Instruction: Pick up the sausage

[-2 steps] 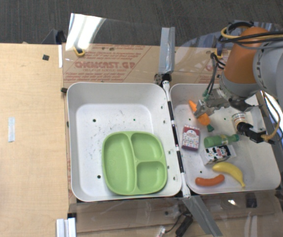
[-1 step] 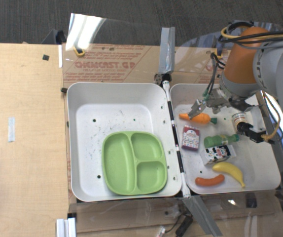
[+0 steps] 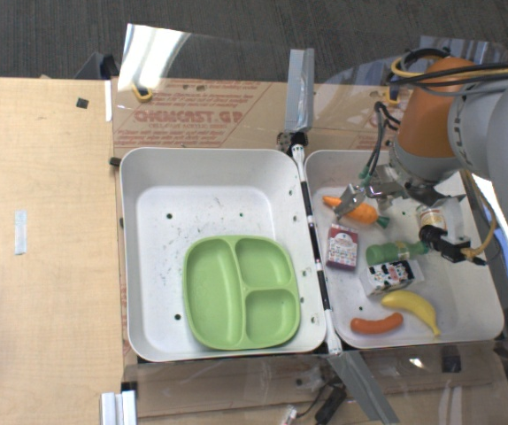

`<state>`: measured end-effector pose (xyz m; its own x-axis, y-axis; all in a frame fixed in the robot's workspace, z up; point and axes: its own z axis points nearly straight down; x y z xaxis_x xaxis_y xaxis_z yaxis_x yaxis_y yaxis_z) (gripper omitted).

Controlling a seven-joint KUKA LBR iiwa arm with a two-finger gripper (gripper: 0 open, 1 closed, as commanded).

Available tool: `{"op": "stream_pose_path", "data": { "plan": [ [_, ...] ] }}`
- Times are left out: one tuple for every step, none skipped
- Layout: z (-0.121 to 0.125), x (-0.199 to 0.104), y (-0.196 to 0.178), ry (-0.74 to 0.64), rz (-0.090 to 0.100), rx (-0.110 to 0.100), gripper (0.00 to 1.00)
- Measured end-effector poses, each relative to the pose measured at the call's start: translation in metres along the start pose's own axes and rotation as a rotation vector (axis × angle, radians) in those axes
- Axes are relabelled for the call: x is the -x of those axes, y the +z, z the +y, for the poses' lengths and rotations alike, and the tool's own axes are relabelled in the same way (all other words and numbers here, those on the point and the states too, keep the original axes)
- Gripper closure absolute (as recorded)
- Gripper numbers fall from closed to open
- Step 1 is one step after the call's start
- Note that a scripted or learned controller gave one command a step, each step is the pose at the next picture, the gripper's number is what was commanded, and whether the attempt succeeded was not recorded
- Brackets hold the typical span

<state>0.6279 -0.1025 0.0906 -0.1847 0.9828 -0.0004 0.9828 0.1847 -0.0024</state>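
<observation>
Sausage (image 3: pixel 377 324), smooth, orange-red and rounded, lies near the right bin's (image 3: pixel 484 321) front wall beside a curved banana (image 3: pixel 411 309). We judge the gripper (image 3: pixel 357 199) misplaced: it hangs over a carrot (image 3: pixel 360 211) farther back, and we cannot tell its opening.

Red lettering runs across the clear sheet (image 3: pixel 203 113) lying on the far side of the left bin (image 3: pixel 139 237); it seems to read "CHEMCAST GP". Smaller print around it is too blurred to read.
</observation>
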Motion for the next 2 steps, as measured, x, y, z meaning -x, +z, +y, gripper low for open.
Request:
{"op": "stream_pose_path", "data": {
  "plan": [
    [-0.0002,0.001,-0.0083,0.002,-0.001,0.0,1.0],
    [-0.0002,0.001,-0.0083,0.002,-0.001,0.0,0.0]
  ]
}}
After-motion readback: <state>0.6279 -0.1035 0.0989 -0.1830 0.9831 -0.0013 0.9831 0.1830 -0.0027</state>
